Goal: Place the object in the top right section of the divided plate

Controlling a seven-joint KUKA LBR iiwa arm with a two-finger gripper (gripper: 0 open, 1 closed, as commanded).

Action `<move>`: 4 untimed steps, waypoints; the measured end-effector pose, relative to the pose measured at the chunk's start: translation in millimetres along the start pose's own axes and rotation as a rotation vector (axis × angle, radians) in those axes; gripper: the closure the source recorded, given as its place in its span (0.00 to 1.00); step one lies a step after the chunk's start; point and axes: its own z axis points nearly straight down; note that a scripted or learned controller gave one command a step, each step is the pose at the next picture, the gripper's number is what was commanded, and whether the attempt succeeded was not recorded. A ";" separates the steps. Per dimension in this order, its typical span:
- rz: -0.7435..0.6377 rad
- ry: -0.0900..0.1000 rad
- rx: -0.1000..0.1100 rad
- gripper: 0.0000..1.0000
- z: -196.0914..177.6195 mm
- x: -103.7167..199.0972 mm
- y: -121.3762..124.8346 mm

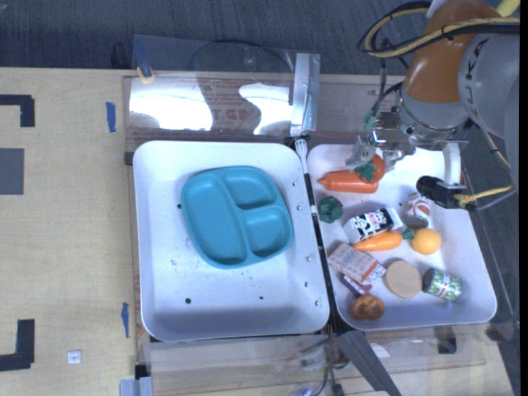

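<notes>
Camera view shows, at the left, a white bin (157, 304) holding the blue divided plate (237, 214); all of its sections are bare. The right bin (478, 291) holds the clutter: a large toy carrot (348, 181), a dark green item (331, 209), a black-and-white carton (373, 222), a smaller carrot (379, 241), a wrapped packet (353, 262), a brown fruit (368, 306), a tan disc (403, 278), an orange ball (426, 241) and a small can (443, 284).

The end effector (369, 148) sits just above the leafy end of the large toy carrot, the likely task object. Whether it is open, closed or gripping cannot be determined.

Hazards, as judged:
- An end grasp on the tapered carrot may slip or let it swing.
- The carrot may catch the wall between the bins during transfer.
- A release off centre could drop it across a plate divider or into the wrong section.

Markings: the carton and can carry print, too small to read. Partial lettering on the arm is not legible.
</notes>
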 end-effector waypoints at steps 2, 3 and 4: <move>0.247 -0.003 -0.032 1.00 87.3 -33.7 -103.5; 0.465 0.002 0.000 1.00 -0.8 76.6 -101.9; 0.562 -0.002 0.003 1.00 1.2 44.0 -53.8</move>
